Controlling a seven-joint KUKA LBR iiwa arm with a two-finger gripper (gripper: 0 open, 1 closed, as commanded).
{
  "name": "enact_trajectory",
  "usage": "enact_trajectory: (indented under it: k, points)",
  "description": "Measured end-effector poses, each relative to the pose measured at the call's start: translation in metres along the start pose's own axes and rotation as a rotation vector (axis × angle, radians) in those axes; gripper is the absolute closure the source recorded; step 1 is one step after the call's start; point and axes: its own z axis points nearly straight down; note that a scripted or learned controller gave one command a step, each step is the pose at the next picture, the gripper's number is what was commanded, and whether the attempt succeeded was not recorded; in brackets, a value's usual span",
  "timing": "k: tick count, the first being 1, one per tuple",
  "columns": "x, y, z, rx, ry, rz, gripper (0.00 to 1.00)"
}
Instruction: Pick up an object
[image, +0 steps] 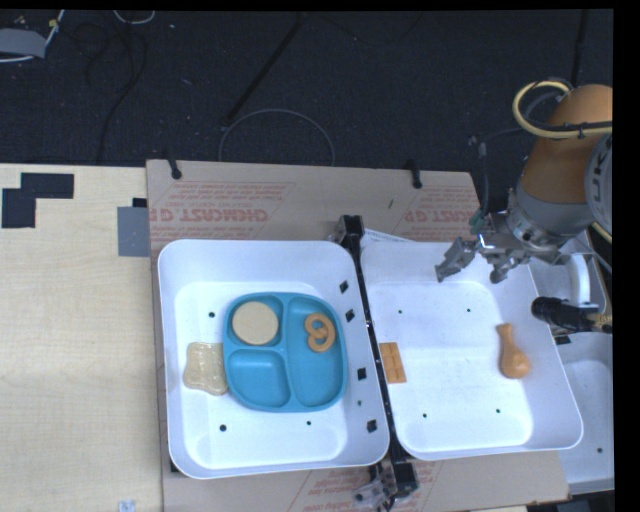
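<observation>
My gripper (474, 262) hangs over the back edge of the right bin (450, 440), its two fingers spread open with nothing between them. A tan drumstick-shaped piece (512, 352) lies in the right bin near its right wall, forward and to the right of the gripper. A small orange flat piece (391, 362) lies at the right bin's left wall. In the left bin (190, 300) sits a blue divided plate (285, 385) holding a round cracker (254, 323) and a pretzel (319, 332). A pale slice (205, 368) rests beside the plate's left edge.
The arm's orange band and grey wrist (560, 170) rise at the right above the right bin. A black divider clamp (365, 340) runs between the two bins. A black handle-like part (565, 313) sticks out past the right bin's right rim.
</observation>
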Motion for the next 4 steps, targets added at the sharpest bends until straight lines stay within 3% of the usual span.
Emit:
enact_trajectory:
  k: [2, 3, 4]
  points:
    - [0.009, -0.009, 0.11, 0.001, 0.001, 0.001, 0.0]
    - [0.008, -0.008, 0.097, -0.002, 0.0, 0.003, 1.0]
    - [0.012, -0.003, 0.051, -0.008, -0.001, 0.0, 1.0]
